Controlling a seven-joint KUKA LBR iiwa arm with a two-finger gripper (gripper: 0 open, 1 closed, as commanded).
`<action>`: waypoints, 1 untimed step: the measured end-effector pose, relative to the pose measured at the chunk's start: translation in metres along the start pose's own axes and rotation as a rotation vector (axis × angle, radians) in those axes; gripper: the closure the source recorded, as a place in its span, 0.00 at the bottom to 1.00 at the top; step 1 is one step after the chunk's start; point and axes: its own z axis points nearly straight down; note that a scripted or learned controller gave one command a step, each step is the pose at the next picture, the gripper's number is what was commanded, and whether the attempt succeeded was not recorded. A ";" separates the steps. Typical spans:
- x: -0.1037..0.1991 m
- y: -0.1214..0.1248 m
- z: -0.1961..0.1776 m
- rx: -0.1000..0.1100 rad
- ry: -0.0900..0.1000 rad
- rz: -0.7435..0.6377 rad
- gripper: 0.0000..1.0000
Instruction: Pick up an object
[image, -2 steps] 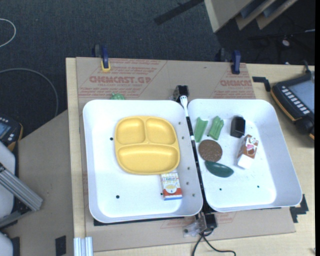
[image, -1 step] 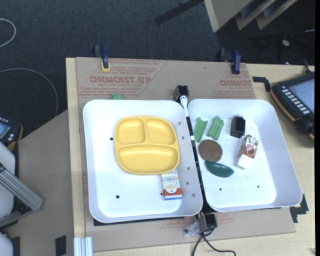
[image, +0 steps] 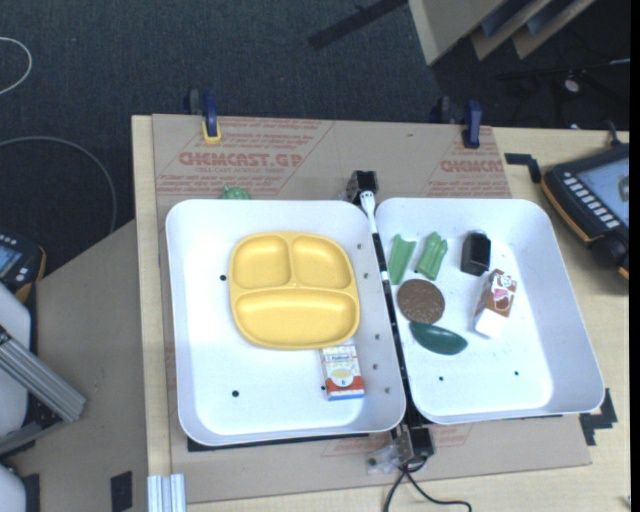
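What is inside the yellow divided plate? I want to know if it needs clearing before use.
The yellow divided plate in the left bin shows three bare compartments. A small juice carton lies just beside its near edge. The bin floor under the plate is hidden.

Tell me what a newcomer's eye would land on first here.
The big yellow divided plate in the middle of the left bin stands out first, with a small juice carton lying just below it. Next comes the cluster in the right bin: two green pieces, a brown disc and a black block.
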 end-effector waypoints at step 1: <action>-0.004 0.001 -0.011 -0.004 -0.004 0.006 1.00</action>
